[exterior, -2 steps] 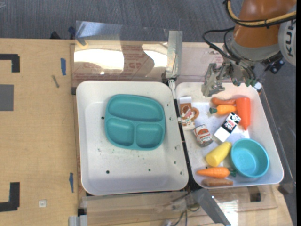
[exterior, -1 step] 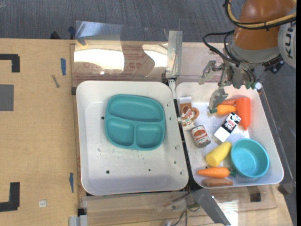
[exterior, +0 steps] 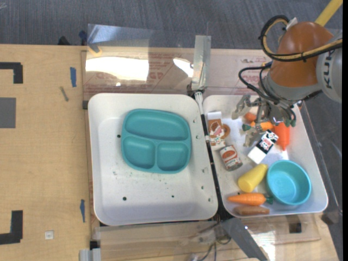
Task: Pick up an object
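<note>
Object: small white block with black print [exterior: 265,145] — lies in the right white plastic bin [exterior: 317,162], just below the gripper.
Gripper: metal two-finger gripper [exterior: 260,125] — low over the bin's far end, among small orange toys; grip state cannot be told.
Neighbours: round teal plastic bowl [exterior: 288,182], yellow plastic bottle [exterior: 252,177].

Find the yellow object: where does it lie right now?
The yellow object lies in the right bin, toward its front, touching the left side of the blue bowl, with a carrot just in front of it.
</note>
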`<state>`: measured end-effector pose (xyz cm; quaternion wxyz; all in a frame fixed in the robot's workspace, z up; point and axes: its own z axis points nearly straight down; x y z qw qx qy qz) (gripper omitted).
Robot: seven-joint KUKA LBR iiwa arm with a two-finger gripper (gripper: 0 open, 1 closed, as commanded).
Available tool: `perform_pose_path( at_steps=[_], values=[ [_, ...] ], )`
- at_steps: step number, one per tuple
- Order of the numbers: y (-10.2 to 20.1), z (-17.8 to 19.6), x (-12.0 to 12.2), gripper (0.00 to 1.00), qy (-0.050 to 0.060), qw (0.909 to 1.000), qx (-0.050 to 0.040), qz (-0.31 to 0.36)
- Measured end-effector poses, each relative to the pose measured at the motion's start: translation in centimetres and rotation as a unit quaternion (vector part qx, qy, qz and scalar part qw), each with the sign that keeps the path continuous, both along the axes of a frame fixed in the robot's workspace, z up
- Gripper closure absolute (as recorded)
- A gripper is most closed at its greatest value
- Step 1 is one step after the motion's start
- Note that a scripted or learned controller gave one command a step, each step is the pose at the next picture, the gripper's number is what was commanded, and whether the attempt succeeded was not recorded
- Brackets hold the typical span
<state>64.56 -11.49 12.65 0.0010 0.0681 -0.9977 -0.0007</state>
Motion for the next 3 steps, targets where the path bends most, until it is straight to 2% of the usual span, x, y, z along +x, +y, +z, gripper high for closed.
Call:
perform_pose_path(
  at_steps=[1, 2, 3],
  values=[
    [-4.7, -3.8, -5.4, 0.00, -0.006, 0.9971, -0.0004, -0.076],
    [-4.2, -3.7, -8.9, 0.00, -0.006, 0.9939, -0.0006, -0.110],
    [-2.8, -3.7, -5.8, 0.00, -0.007, 0.9903, -0.0010, -0.139]
  ],
)
